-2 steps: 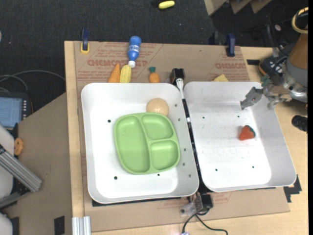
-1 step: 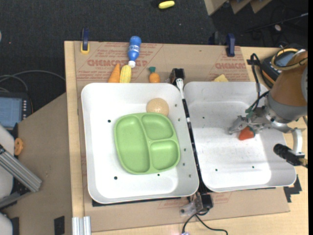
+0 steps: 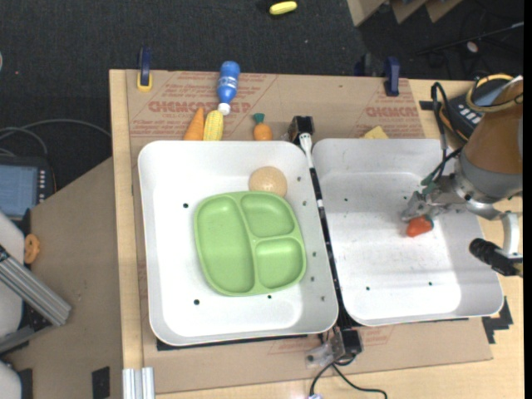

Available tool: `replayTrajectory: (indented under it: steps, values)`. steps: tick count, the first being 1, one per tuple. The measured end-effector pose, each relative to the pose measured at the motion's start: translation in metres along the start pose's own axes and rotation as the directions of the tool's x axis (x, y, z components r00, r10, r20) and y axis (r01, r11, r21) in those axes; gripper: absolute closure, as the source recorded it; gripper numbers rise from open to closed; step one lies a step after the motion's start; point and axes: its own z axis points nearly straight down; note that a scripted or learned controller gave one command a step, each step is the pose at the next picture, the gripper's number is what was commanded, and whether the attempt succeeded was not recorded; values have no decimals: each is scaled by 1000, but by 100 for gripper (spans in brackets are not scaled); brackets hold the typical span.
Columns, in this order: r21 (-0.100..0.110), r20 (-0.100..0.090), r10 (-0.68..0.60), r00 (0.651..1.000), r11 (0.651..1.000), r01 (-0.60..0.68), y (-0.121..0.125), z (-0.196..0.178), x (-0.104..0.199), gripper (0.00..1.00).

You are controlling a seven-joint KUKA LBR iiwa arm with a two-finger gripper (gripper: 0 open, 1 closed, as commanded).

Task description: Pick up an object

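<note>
- Cables [image 3: 332, 364] are seen at the desk's [image 3: 125, 223] near edge.
- Dark carpet [image 3: 66, 40] is seen beyond.
- Fingers [image 3: 420, 208] are blurred above a red object [image 3: 419, 228]; their state cannot be told.

- One camera, fixed above the bench [image 3: 249, 90], looking down at a slant.
- Both white bins are in frame: left bin [image 3: 166, 248], right bin [image 3: 374, 289].
- Distance is moderate: the whole bench top fits, with dark floor along the far side.
- The arm [image 3: 499, 140] enters from the frame's right.
</note>
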Motion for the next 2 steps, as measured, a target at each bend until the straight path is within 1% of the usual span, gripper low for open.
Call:
replayTrajectory:
  steps: [1, 2]
  values:
    - [-2, -4, -11, 1000, 1000, 11, 49, -6, 86, 100]
    - [-5, -3, -9, 1000, 1000, 9, 59, -95, 164, 100]
